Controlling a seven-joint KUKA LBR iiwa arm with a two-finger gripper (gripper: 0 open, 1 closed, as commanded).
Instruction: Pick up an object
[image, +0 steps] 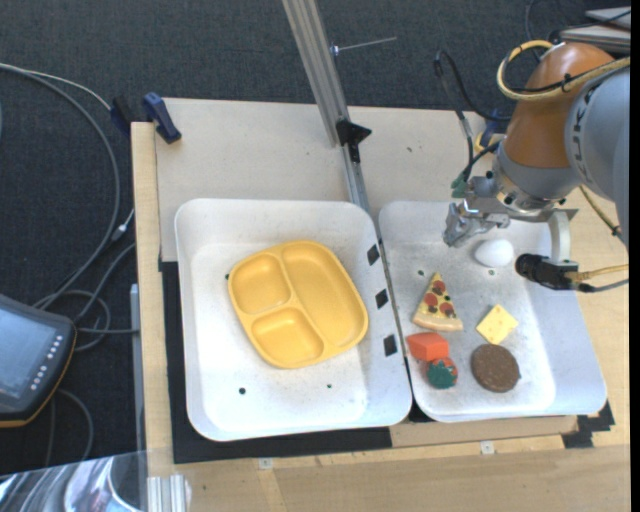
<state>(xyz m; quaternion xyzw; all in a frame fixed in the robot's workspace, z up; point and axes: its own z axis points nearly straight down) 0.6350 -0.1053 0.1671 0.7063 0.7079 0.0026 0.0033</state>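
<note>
My gripper (467, 226) hangs low over the back of the right bin (560, 395), just left of a white egg (493, 252). Nothing shows between its fingers. In front of it lie a pizza slice (438, 305), a yellow cheese cube (497, 325), a brown cookie (495, 368), a red-orange block (428, 347) and a small red and green piece (442, 374).
The left bin (200, 300) holds a yellow divided plate (295, 302). A metal pole (322, 70) slants up from between the bins. Cables and a black connector (545, 270) trail at the right by the arm.
</note>
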